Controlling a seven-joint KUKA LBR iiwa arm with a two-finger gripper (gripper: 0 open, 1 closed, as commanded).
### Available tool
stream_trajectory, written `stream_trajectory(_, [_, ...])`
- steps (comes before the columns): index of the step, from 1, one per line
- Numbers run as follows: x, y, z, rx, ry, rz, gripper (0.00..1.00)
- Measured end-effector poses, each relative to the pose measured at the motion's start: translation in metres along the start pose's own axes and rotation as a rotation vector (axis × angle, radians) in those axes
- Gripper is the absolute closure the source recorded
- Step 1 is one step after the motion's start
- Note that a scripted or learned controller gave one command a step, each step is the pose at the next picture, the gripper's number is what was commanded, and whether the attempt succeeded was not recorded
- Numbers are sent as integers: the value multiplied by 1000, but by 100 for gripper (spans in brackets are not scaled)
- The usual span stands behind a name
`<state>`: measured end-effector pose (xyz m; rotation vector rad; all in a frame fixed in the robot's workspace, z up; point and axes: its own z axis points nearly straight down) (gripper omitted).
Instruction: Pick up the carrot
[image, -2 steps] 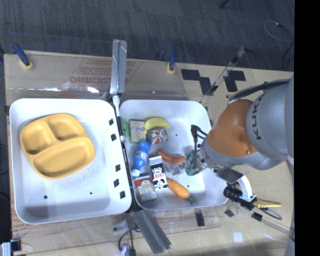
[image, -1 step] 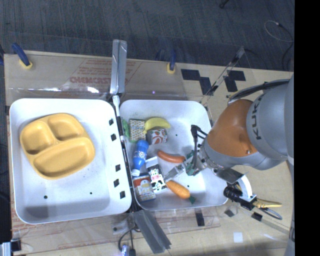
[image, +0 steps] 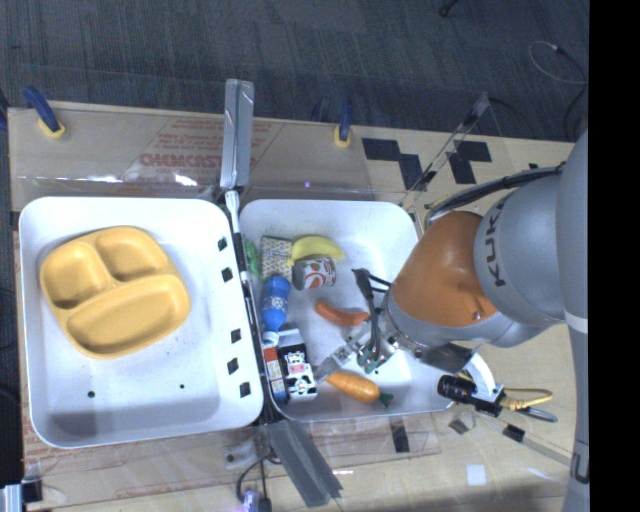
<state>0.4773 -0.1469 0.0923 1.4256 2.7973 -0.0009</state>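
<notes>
- Nearest the camera, along the near wall of the right bin (image: 400, 222), lies the carrot (image: 354, 386), flat on the floor just right of a small printed carton (image: 296, 372).
- Its long axis runs left to right, tilted slightly nearer at the right, where the green stem end points.
- Just beyond it hovers the gripper (image: 370, 350); the fingers look parted and hold nothing.
- Risk, as I judge it: the carrot sits close to the wall, so a finger may strike the rim or nudge the carrot so it rolls away.
- Farther off, a sausage-like piece (image: 341, 314) could be grabbed by mistake; a banana (image: 316, 247) lies beyond.
- Far left, the left bin holds a yellow tray (image: 113, 289).
</notes>
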Motion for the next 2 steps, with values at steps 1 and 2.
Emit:
stream_trajectory(1, [0, 1, -10, -1, 0, -6, 100])
stream_trajectory(2, [45, 64, -117, 0, 2, -47, 100])
